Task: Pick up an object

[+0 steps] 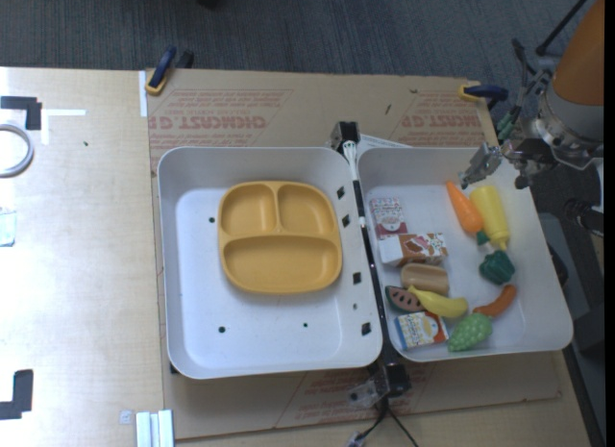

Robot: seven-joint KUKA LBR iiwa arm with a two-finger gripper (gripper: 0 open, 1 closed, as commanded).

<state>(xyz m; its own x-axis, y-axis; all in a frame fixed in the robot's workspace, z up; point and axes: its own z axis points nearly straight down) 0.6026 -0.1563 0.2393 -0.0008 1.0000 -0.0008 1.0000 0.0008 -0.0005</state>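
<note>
The right bin [553, 272] holds several toy foods. An orange carrot [465, 207] and a yellow bottle [492, 214] lie side by side near its far right. Below them are a green broccoli [497, 265], an orange pepper [497, 301], green grapes [469, 332], a banana [437, 301], a hot dog [423, 274], a small white carton [388, 214] and a red-and-white packet [423, 245]. My gripper [495, 182] hangs over the bin's far right corner, just above the carrot and bottle. It is open, with nothing between its fingers.
The left bin [192, 320] carries a yellow divided plate [281, 236]. A small blue-and-yellow box [418, 330] sits at the right bin's near edge. Both bins rest on cardboard [221, 109]. Clamps [163, 68] stand at the cardboard's far corners.
</note>
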